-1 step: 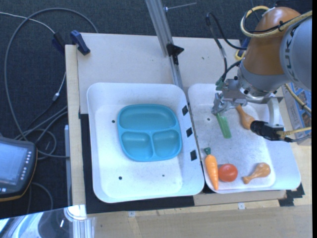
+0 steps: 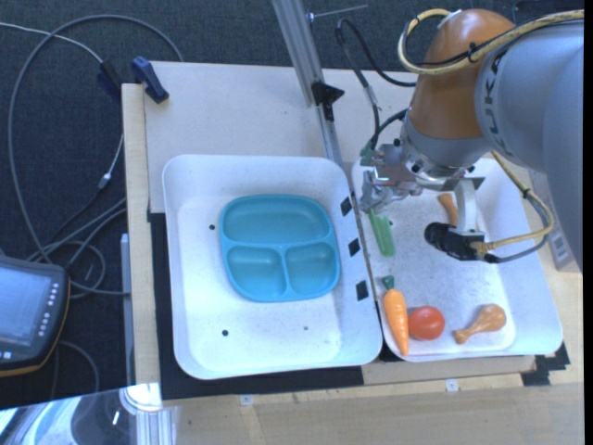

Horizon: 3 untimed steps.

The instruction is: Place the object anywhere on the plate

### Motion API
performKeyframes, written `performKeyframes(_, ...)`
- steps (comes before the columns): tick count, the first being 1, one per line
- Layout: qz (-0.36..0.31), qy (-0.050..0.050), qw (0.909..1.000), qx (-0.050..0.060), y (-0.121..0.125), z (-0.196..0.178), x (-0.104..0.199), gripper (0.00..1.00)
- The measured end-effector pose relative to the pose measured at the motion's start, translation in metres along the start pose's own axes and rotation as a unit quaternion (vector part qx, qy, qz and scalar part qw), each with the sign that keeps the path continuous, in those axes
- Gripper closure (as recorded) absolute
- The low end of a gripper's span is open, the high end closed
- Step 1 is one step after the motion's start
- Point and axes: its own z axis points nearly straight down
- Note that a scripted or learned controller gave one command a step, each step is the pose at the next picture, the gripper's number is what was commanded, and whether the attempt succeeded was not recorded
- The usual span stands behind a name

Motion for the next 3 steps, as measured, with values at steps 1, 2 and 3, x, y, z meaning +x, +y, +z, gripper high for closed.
performKeyframes(1,-0.001,0.0,1.0,-0.002,0.005,-0.019,0.059,1.0)
performKeyframes(2,0.0,0.0,1.0,-0.001,0.007,-0.012,0.114,1.0)
performKeyframes(3,0.003,-0.002,1.0,-0.001,0.008,-0.013,0.109,0.0)
